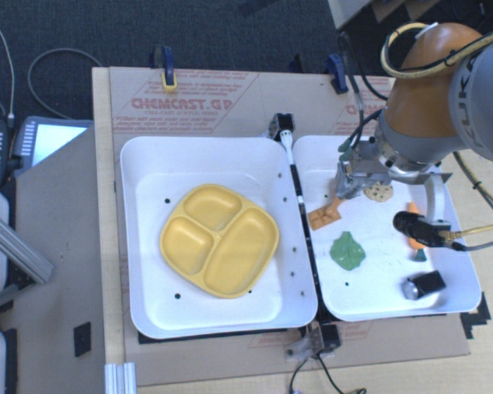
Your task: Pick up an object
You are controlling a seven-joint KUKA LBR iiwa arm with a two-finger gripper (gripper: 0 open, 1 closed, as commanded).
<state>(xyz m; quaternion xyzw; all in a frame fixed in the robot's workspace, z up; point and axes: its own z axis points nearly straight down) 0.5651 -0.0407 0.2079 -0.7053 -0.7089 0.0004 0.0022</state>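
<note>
The claw (351, 183) hangs low over the far left part of the right bin (394, 306), just above a flat orange-brown piece (325, 214) that lies close to the wall shared with the left bin (140, 220). Whether the claw is wide or narrow I cannot tell; nothing is visibly held in it.

That piece looks thin, light and fairly stiff, so it would likely slide on the smooth white floor; pinching across its narrow width seems safest. A speckled cookie (379, 191) sits just beside the claw, flat and hard to get under. The crumpled green lump (347, 250) near the bin's middle looks soft and light, and its raised bulk should be the easiest to squeeze. A yellow divided plate (219, 239) fills the left bin, broad and slick.
</note>
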